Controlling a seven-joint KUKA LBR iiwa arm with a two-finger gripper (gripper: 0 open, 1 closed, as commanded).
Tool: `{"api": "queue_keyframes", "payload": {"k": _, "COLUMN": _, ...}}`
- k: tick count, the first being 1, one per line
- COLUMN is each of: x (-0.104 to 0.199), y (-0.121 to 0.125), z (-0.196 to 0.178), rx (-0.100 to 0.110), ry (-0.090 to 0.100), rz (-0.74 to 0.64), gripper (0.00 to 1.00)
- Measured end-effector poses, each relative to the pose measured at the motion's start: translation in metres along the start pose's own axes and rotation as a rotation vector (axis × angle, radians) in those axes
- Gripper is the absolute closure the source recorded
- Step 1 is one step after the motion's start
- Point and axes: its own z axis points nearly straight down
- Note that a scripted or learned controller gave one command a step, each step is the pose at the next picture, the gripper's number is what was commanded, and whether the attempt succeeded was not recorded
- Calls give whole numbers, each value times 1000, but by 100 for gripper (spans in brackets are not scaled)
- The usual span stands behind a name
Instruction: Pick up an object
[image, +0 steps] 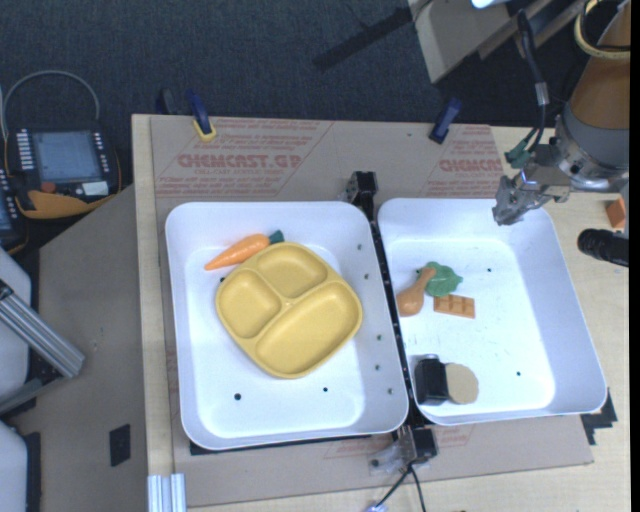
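My gripper (512, 205) hangs over the far right rim of the right bin (540, 330), well above the items. In that bin lie a tan drumstick-like piece (414, 293), a green leafy piece (443, 281), an orange flat block (455, 306), and a black and tan round object (446, 381) near the front. The left bin (190, 330) holds a yellow divided plate (288, 308) and an orange carrot (236, 251) behind it. Nothing shows between the fingers.
A cardboard sheet (250, 150) underlies both bins, held by blue clamps (203, 118) at the back. A handheld pendant (62, 160) sits at far left. A black clip (361, 187) joins the bins at the back.
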Motion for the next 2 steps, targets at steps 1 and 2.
{"api": "queue_keyframes", "payload": {"k": 1, "x": 58, "y": -18, "z": -1, "rx": 1, "ry": 1, "rz": -1, "gripper": 100}}
{"api": "queue_keyframes", "payload": {"k": 2, "x": 107, "y": -46, "z": 5, "rx": 2, "ry": 1, "rz": 0, "gripper": 100}}
